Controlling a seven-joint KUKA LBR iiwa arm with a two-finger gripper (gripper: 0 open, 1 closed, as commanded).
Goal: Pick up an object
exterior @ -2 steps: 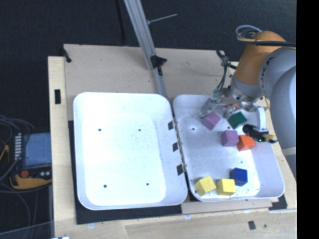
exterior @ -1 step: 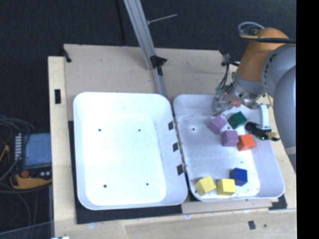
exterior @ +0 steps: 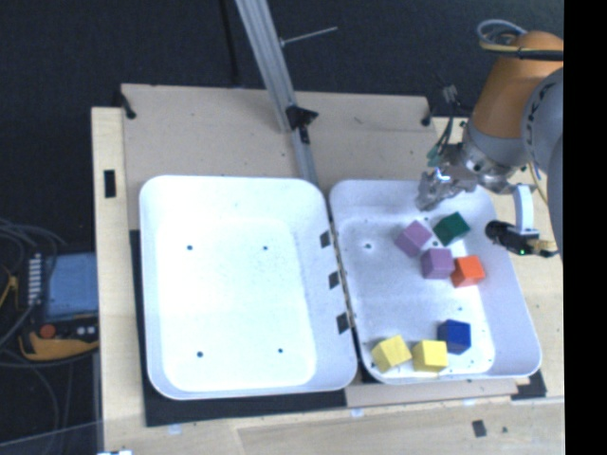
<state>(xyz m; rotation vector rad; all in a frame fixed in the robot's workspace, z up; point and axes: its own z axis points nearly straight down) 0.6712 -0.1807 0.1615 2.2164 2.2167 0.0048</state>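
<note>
Purple block [exterior: 413,237] sits turned diamond-wise below end effector [exterior: 433,193]; finger state unclear.

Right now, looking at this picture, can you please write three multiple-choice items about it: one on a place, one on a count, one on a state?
1. Where do the blocks lie?
A. left bin
B. right bin
C. bare bench

2. How many yellow blocks are there?
A. one
B. two
C. three

3. The green block is:
A. gripped and lifted
B. lying in the bin
C. stacked on orange

Key: 1 B, all blocks sit in the bin nearer the arm. 2 B, two yellow blocks lie at its near edge. 3 B, it rests below the gripper.
</note>
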